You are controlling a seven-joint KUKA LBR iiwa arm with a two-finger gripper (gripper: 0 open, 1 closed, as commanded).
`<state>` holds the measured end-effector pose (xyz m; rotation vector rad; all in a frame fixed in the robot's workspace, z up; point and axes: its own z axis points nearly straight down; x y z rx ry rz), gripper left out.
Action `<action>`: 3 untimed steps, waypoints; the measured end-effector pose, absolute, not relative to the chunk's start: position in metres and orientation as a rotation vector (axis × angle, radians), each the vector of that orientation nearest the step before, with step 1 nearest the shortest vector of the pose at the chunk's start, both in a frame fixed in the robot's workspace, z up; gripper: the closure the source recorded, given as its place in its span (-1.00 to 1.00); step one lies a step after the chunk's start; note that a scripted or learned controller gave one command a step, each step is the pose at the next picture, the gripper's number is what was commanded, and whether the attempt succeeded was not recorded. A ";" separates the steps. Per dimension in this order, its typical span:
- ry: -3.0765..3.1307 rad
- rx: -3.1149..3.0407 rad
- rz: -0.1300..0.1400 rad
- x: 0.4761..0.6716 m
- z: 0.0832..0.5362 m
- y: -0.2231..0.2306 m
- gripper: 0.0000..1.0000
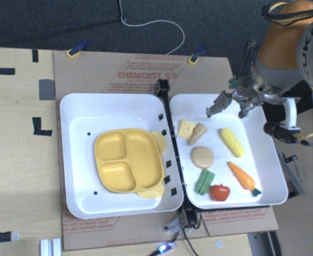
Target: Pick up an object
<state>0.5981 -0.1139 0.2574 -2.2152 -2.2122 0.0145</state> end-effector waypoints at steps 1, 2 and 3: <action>-2.222 -2.219 0.002 0.600 0.265 -0.114 -1.00; -2.220 -2.218 0.007 0.602 0.220 -0.117 -1.00; -2.219 -2.216 0.008 0.592 0.160 -0.117 -1.00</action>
